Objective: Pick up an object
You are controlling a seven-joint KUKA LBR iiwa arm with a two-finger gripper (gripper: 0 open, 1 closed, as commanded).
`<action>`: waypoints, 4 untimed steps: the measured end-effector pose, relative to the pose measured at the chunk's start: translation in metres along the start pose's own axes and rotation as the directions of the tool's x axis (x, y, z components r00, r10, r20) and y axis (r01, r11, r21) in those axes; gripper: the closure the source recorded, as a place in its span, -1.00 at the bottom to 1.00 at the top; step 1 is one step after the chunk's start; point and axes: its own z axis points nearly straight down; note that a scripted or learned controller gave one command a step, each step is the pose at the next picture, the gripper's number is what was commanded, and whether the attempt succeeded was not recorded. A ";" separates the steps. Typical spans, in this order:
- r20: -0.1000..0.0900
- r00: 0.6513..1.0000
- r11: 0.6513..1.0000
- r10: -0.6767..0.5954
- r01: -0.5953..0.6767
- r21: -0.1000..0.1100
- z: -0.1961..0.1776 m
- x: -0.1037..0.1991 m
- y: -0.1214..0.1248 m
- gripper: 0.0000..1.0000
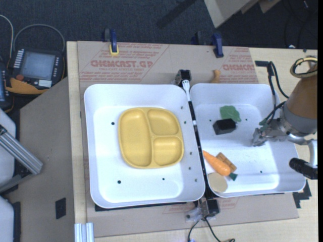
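White plastic bins sit side by side on the bench, and we are working over the right bin (262, 183), where the candidates lie. Our gripper (258, 137) hangs low near that bin's right wall, roughly midway along it, and nothing shows between its tips; whether the pincer is open or closed we cannot tell at this angle.

A black block (224, 126) lies near the bin's middle, touching or just beside a green piece (230, 112) toward the far edge. By the near-left corner lies an orange carrot (217, 162), with a small brown piece (227, 161) against it and a pale round disc (218, 182) just below. The left bin (101, 150) carries a yellow divided tray (150, 136).

We judge this to be the approach step, with no object yet chosen or lifted. The black block is nearest; our next move calls for shifting left over it and descending squarely, clear of the green piece.
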 end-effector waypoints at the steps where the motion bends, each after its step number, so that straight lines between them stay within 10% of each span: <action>1: 0.002 1.000 1.000 -0.001 0.001 -0.006 -0.048 0.002 0.010 1.00; 2: 0.003 1.000 1.000 -0.001 0.001 -0.007 -0.102 0.001 0.012 1.00; 4: -0.002 1.000 1.000 -0.007 0.007 -0.002 -0.108 0.115 0.021 1.00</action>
